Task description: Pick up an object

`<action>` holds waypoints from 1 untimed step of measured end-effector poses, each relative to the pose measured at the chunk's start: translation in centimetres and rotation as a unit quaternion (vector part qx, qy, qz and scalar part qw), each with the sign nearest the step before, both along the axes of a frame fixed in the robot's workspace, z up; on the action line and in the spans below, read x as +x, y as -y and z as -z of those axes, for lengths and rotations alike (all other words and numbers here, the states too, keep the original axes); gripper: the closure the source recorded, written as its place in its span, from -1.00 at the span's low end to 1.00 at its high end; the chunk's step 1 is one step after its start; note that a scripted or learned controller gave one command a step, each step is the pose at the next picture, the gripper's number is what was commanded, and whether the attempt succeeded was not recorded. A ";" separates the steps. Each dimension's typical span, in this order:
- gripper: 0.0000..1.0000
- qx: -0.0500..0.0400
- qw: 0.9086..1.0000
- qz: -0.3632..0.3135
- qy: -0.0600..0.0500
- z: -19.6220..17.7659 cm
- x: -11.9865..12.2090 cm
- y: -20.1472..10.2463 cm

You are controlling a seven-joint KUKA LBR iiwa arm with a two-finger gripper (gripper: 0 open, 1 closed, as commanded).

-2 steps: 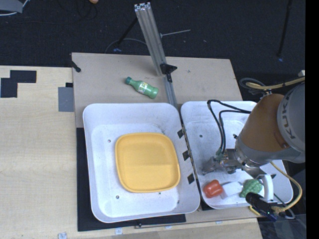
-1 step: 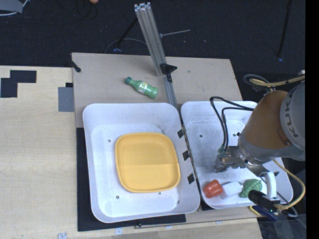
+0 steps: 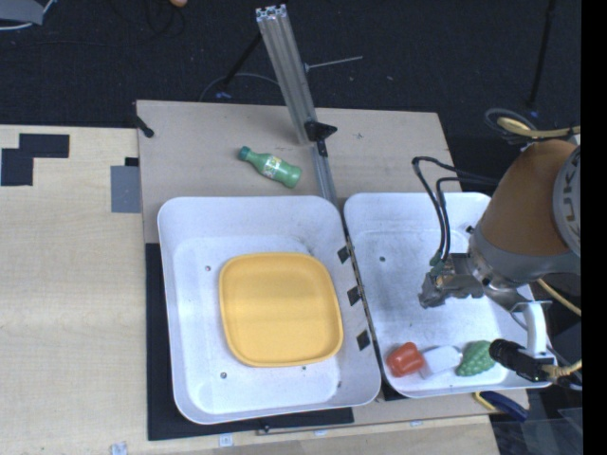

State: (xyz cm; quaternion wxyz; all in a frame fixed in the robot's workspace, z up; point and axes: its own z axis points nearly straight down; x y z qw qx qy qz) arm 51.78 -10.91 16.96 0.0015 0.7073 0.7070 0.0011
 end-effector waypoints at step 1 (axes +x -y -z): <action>1.00 0.000 1.000 0.000 0.000 -3.8 0.1 0.0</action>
